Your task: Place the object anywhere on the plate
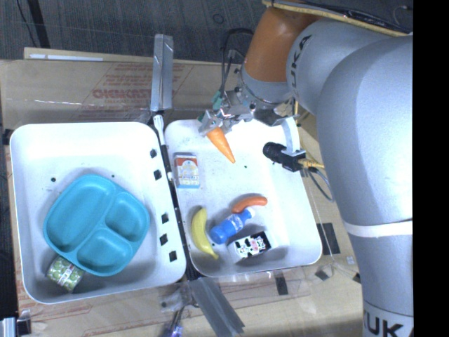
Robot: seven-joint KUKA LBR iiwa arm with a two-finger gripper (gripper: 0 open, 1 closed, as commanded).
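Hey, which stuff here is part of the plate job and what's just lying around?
In the job: gripper, carrot between its fingers, blue plate.
Lying about: banana, blue bottle, sausage, small carton, black-and-white box, green can.

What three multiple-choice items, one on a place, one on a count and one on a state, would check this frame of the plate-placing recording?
1. Where does the blue plate lie?
A. in the left bin
B. in the right bin
C. on the cardboard behind the bins

2. How many compartments does the plate have?
A. two
B. three
C. five

3. What is the state of the carrot?
A. lying on the plate
B. held by its thick end at the gripper, tip pointing down over the right bin
C. lying flat beside the banana

Answers: 1 A, the plate rests in the left bin above a small green can. 2 B, three hollows show. 3 B, the jaws are shut on its top at the bin's far edge.
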